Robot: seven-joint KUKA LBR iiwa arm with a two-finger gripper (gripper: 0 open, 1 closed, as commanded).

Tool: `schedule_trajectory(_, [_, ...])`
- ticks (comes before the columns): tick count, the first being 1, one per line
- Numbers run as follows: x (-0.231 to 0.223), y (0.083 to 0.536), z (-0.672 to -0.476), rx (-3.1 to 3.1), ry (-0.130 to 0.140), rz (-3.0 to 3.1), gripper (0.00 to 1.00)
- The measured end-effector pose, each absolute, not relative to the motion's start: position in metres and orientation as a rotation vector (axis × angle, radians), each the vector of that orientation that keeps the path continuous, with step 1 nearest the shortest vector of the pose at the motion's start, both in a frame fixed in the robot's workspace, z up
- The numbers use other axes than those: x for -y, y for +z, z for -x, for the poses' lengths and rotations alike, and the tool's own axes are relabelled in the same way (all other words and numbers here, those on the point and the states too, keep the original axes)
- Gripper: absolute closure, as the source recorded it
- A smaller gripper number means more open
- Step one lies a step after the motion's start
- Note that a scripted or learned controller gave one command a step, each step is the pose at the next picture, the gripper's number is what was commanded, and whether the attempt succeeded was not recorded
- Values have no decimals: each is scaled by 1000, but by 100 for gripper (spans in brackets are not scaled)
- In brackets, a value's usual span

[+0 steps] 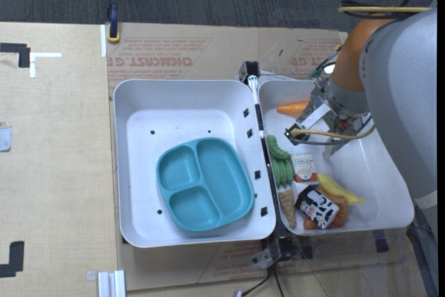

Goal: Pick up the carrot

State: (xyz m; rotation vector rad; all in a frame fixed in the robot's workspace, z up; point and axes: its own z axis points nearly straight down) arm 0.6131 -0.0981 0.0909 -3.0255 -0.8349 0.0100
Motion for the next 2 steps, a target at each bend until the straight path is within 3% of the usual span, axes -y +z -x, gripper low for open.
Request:
schedule_trajectory(1, [99, 92, -644, 641, 66, 3045, 0])
schedule_trajectory(2, [147, 92, -604, 327, 9, 3121, 0])
